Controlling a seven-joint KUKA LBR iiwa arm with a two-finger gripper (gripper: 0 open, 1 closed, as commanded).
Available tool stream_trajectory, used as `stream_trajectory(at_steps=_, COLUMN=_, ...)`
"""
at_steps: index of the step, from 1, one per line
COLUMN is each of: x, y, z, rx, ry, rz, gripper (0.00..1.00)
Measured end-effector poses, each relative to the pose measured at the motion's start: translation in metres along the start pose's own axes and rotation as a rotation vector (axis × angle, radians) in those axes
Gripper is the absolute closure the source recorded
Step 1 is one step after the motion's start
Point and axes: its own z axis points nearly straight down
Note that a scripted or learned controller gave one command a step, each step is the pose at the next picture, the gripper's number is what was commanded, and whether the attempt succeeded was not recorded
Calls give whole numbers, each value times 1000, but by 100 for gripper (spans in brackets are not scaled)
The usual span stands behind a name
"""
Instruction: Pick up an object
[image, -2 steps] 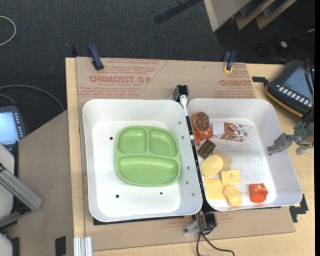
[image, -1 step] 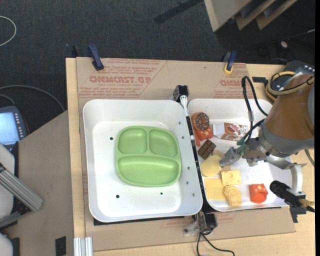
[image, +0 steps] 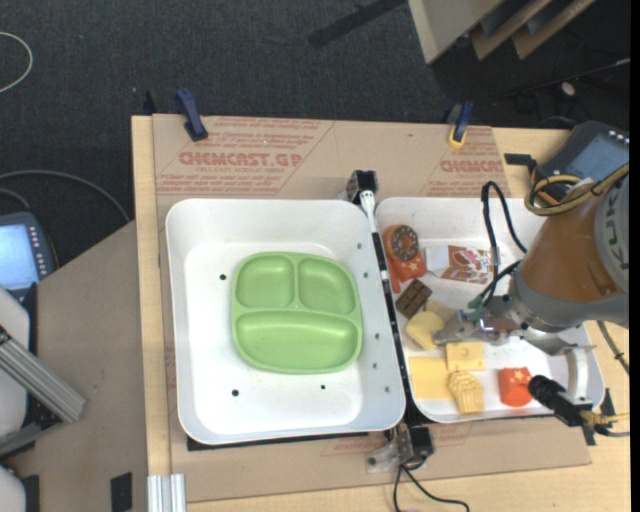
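The right bin holds several small toy foods. A donut on an orange card lies at its far left, and a brown-and-white packet sits beside it. A brown chocolate piece sits above a yellow cheese wedge. Nearer the front are a yellow square, a pale yellow block, a ridged yellow piece and a red piece. My gripper is low in this bin, just right of the cheese wedge and above the yellow square.
The left bin holds a green divided plate. The grey and orange arm covers the right side of the right bin. Blue and yellow clamps sit on the board's far edge. A black divider runs between the bins.
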Motion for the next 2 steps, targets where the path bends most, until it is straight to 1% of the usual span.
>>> stream_trajectory(at_steps=1, x=-34, y=64, z=-5, rx=-9, ry=-5, rz=-7, gripper=0)
stream_trajectory(at_steps=2, x=30, y=136, z=-5, rx=-4, ry=-7, rz=-13, gripper=0)
